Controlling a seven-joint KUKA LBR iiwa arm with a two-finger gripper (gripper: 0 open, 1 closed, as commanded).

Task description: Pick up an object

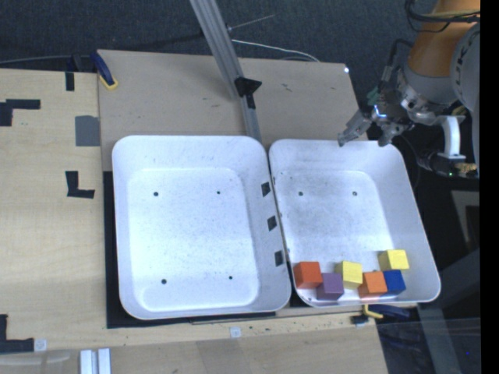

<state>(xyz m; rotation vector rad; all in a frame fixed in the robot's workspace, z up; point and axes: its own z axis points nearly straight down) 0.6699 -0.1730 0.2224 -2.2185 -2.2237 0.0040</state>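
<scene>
The blocks are all bunched at the 6 o'clock wall of the right bin [413, 209], probably slid or got dropped there: orange block [308, 273], purple block [333, 285], two yellow blocks [352, 273], a blue block [394, 280]. The gripper [347, 136] hovers at the bin's 12 o'clock rim, well apart from them, tilted down-left. Can't tell how it's set, and nothing seems to be held.

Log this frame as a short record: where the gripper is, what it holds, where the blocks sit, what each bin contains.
gripper: over the right bin's far rim, nothing visible between its fingers
right bin: six blocks along its near edge
blocks: orange, purple, yellow, orange, blue, yellow
left bin: no blocks
task state: nothing picked yet
</scene>
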